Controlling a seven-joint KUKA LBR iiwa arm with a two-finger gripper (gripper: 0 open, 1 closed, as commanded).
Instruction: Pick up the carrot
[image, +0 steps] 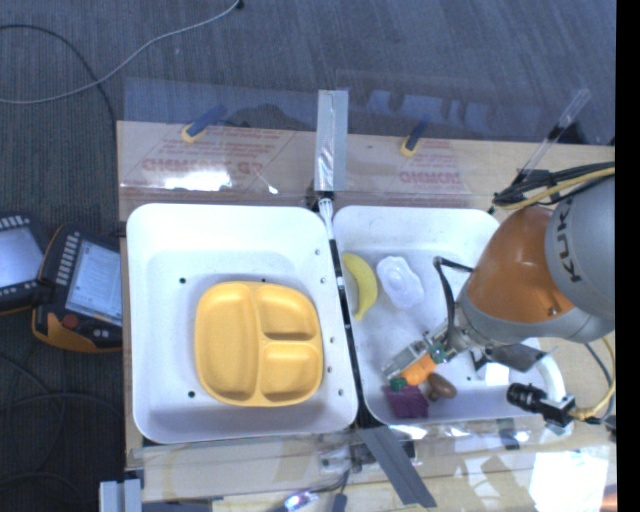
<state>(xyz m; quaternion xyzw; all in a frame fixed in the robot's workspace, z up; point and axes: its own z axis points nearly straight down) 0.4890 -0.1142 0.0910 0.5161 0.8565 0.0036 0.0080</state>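
The carrot (419, 370) is a small orange piece with a green tip, lying near the front of the right bin (470, 222). My gripper (424, 354) reaches in from the right and sits directly over the carrot's upper end, touching or nearly touching it. The grey arm with its orange band (515, 275) covers the right part of that bin.
A purple item (407, 402) and a brown item (441, 387) lie right beside the carrot toward the front wall. A yellow banana (361, 283) and a white object (400, 281) rest farther back. The left bin (160, 250) holds a yellow divided plate (258, 340).
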